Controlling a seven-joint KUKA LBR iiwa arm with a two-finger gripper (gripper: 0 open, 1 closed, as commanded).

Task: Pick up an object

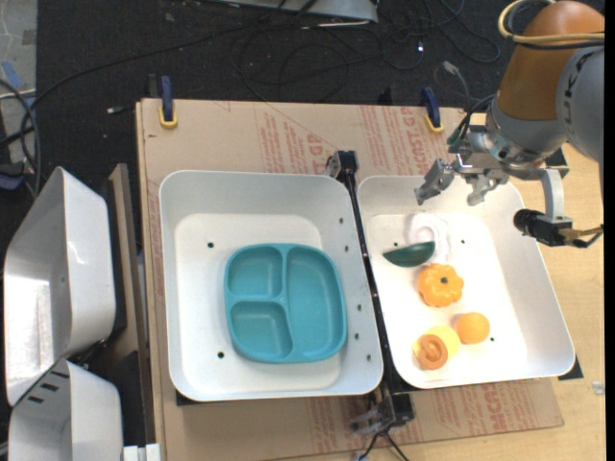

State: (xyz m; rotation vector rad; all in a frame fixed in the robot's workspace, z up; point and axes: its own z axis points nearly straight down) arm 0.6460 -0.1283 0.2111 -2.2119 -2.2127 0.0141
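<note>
The left bin (183, 257) holds a teal divided plate (285, 303), lying flat near its middle. The right bin (538, 305) holds the smaller things. The arm (548, 75) comes in from three o'clock and carries the gripper (457, 186) above the bin's far edge, at about twelve o'clock of the bin; its two fingers (431, 182) stand spread apart with nothing between them. At six o'clock of the gripper, well apart from the fingertips, lie a white cup (429, 230) and a dark green leaf-shaped piece (410, 253), touching each other. Further toward six o'clock sit an orange pumpkin (440, 285), a small orange ball (472, 328), and a yellow-orange piece (433, 350).
</note>
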